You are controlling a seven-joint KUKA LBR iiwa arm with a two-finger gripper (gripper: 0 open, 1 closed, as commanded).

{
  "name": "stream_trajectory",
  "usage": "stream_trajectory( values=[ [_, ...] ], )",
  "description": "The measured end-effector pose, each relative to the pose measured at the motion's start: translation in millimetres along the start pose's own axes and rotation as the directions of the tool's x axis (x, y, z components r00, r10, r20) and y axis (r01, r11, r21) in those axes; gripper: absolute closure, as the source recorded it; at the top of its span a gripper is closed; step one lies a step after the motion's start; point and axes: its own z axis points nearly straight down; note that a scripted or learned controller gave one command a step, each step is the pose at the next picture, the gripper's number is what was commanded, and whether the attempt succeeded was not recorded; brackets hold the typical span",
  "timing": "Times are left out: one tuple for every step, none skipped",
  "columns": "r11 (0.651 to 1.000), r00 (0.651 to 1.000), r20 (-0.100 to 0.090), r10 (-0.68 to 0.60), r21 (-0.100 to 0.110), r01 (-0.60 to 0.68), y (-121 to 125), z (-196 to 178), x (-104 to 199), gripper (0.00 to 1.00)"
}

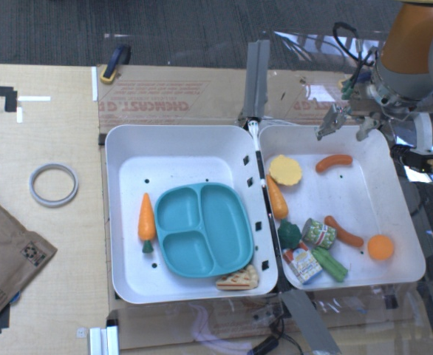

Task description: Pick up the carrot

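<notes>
Cardboard behind the two white bins is printed with mirrored red lettering, possibly "CHEMCAST GP", though it is hard to read. "BOX" is seen on a brown package [6, 261] at the bench's left edge. The carrot [146, 218] lies in the left bin [120, 154], beside the teal tray [202, 229], well apart from the pincer [347, 123], whose fingers are spread apart over the right bin's [401, 213] far rim.

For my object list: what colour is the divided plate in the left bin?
Teal blue plate, clearest in the camera view.
</notes>
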Motion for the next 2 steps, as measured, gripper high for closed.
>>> stream_trajectory(
  values=[
    [0.998,0.998,-0.001,-0.070,0.001,0.070,-76.8,78.5,14.0,0.00],
    [0.998,0.998,0.000,-0.067,0.000,0.067,-76.4,69.3,12.8,1.00]
  ],
)
